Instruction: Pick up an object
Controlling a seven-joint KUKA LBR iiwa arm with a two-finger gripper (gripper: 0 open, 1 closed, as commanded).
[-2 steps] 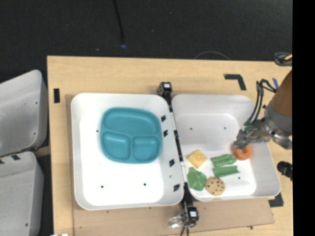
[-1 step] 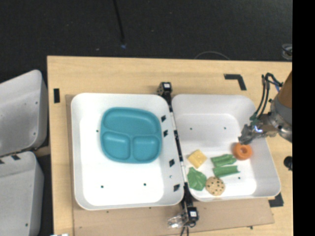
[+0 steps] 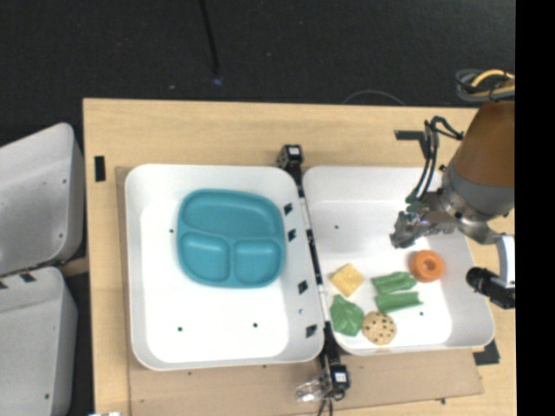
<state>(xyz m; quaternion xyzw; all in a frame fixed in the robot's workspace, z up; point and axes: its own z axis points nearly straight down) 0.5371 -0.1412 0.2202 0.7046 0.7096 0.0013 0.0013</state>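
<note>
The right bin [image 3: 364, 189] holds several small toy foods near its front: a yellow wedge [image 3: 348, 279], a green leafy piece [image 3: 346, 316], a round speckled cookie [image 3: 378, 328], two green pods [image 3: 396, 290] and an orange round piece [image 3: 427, 266]. My gripper [image 3: 406, 232] hangs over the right half of this bin, just up and left of the orange piece, apart from the other foods. Nothing shows between its dark tips. The arm's orange band [image 3: 490, 146] rises behind it at the right.
The left bin [image 3: 147, 319] carries a teal divided plate [image 3: 231, 237] in its upper middle. A row of black clips [image 3: 305, 258] runs along the seam between the bins. Cables [image 3: 429, 159] trail beside the wrist. Bare white floor fills the right bin's back half.
</note>
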